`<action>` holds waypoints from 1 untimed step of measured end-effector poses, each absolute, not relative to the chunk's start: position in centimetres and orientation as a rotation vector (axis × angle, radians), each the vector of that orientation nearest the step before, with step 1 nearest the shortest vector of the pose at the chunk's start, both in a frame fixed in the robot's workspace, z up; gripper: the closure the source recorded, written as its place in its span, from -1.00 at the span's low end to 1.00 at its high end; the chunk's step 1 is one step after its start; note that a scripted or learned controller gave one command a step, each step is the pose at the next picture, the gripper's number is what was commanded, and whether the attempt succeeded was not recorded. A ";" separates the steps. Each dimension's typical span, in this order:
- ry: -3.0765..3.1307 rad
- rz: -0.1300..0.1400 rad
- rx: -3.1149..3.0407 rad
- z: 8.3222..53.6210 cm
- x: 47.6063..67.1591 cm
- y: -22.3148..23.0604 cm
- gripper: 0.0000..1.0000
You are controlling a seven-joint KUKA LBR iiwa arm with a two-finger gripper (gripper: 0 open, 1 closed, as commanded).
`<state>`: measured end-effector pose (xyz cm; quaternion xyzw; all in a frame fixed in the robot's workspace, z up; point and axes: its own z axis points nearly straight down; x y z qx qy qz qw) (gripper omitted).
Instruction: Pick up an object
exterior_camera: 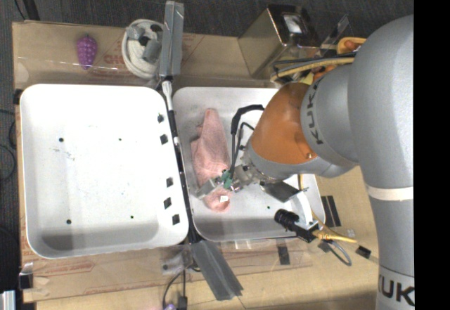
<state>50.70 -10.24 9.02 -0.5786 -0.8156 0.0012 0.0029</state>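
Pink cloth [209, 149] lies beside the tool [228, 184], arm [330, 126] overhead.

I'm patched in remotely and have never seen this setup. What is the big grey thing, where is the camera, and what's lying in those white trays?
The camera is fixed above the bench and looks down at a slant. The big grey shape with the orange band is a robot arm reaching in from the right. Its tool is down in the right bin, at the lower end of a pink cloth-like object. The arm blocks the view there, so I cannot tell whether the cloth is gripped. The left bin is the other white tray beside it. Outside the bins, on the bench at the top left, lie a small purple object and a white roll.
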 end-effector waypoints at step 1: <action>-2.560 0.006 -1.809 9.9 50.7 -10.3 1.00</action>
